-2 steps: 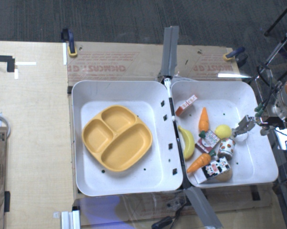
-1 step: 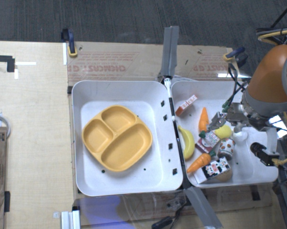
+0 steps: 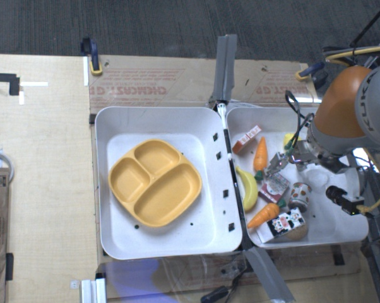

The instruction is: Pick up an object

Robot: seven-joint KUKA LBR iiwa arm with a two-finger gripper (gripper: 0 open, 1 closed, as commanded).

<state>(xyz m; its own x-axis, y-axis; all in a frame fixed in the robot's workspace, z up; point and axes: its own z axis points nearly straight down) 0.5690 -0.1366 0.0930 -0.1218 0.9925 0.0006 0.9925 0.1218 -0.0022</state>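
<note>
The right bin point(image 3: 341, 232) holds a jumble of small items. An upright carrot point(image 3: 260, 154) lies beside a red and white packet point(image 3: 247, 139). A banana point(image 3: 247, 189) rests along the bin's left wall. A second carrot point(image 3: 264, 215) sits above a cow-patterned carton point(image 3: 285, 224). A crinkled silver packet point(image 3: 275, 188) and a small round can point(image 3: 299, 195) lie in the middle. My gripper point(image 3: 279, 163) reaches in from the right, low over the middle of the bin, just right of the upright carrot and above the silver packet. Nothing is visibly held in it.
The left bin point(image 3: 114, 232) carries a yellow divided plate point(image 3: 155, 182). A grey divider bar point(image 3: 225, 68) stands between the bins. The arm's orange band point(image 3: 341, 106) and its cables point(image 3: 351, 201) hang over the right bin's right side.
</note>
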